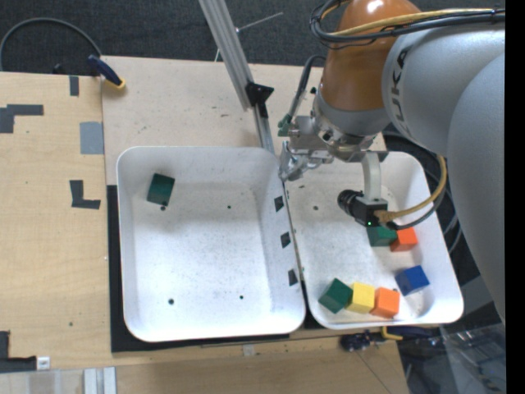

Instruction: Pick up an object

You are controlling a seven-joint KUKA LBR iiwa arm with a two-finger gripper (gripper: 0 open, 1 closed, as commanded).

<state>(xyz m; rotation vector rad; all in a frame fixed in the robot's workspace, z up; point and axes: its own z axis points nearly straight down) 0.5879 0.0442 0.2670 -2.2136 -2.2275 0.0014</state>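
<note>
My gripper (289, 167) hangs over the far end of the wall between the two bins, under the orange wrist band. I see nothing held in it. The left bin (120, 245) holds one dark green block (161, 189) near its far left corner. In the right bin (449, 276) a dark green block (380, 235) touches an orange block (404, 239), with a blue block (412, 279) nearer the front. Along the front wall sit a green block (335, 295), a yellow block (361, 296) and another orange block (386, 301) in a row.
A slanted metal post (230, 49) comes down to the bins' far edge, right beside the gripper. A black part with a green light (359, 205) hangs from the wrist over the right bin. A blue-and-yellow clamp (107, 71) lies far left on the bench.
</note>
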